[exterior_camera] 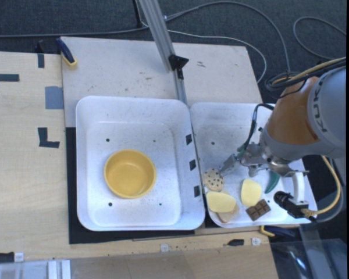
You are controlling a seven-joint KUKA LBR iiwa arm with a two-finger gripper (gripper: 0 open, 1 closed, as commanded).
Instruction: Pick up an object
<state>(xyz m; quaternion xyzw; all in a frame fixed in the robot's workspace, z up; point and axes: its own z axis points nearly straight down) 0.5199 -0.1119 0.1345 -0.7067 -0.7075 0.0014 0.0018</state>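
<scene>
Dark carpet surrounds the bench [23, 156]. Right bin [221, 121] holds a cookie [214, 181]; beside the cookie my gripper [230, 164] hangs, grip unreadable. Yellow pieces [221, 201] lie just past the cookie. Left of it, a bowl [130, 173].

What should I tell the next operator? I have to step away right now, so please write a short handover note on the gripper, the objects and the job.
Gripper: low in the right bin, just above the cookie; nothing visible between its fingers.
Right bin, near corner: cookie, two yellow pieces, a brown chocolate-like piece, a teal item partly hidden under the arm.
Left bin: a yellow bowl, upright.
Done: arm is down among the objects.
Left: grasp one object and lift it; nothing is picked up yet.
</scene>
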